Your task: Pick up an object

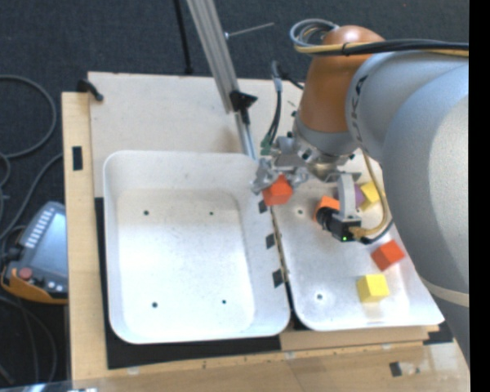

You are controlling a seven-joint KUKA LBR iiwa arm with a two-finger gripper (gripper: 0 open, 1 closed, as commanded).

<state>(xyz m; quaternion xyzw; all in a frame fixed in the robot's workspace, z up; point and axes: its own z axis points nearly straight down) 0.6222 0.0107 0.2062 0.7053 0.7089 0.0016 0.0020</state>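
Tool [276, 178] seemingly gripping orange block [278, 192], above bins' divide.

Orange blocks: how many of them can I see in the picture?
2. One orange block sits between the fingers of the pincer, above the divide between the bins. The other lies in the right bin, near the yellow block. The arm may hide more.
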